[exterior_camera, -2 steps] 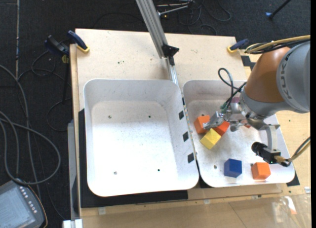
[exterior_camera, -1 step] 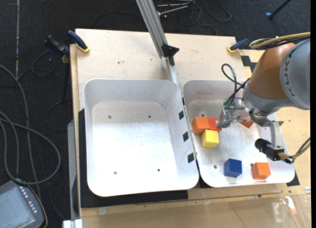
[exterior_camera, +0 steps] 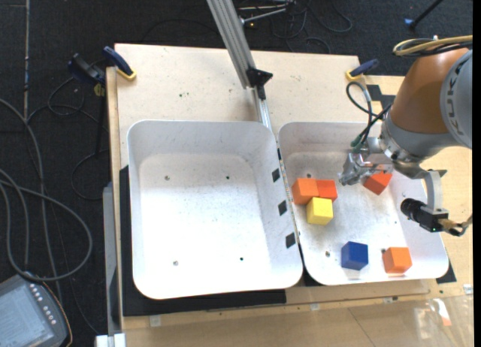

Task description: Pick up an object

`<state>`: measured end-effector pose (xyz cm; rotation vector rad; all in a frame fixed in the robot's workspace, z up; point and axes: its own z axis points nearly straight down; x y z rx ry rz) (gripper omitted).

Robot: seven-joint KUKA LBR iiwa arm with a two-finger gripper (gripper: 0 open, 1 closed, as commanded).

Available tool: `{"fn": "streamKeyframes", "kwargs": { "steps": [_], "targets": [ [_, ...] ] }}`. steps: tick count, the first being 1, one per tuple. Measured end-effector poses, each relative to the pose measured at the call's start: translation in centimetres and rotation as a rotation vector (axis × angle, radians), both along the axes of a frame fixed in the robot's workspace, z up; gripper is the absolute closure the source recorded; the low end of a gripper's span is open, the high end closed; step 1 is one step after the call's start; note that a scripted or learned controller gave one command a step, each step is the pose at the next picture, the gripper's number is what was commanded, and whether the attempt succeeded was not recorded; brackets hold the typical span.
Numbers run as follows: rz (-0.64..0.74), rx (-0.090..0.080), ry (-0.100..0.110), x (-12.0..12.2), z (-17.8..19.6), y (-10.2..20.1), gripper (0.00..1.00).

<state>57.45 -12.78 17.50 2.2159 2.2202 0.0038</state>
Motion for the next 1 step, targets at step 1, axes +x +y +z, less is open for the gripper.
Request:
{"fn": "streamKeyframes", "kwargs": {
  "steps": [1],
  "targets": [
    [0.002,0.0,-0.003,0.42,6.01,0.81,1.0]
  ]
}}
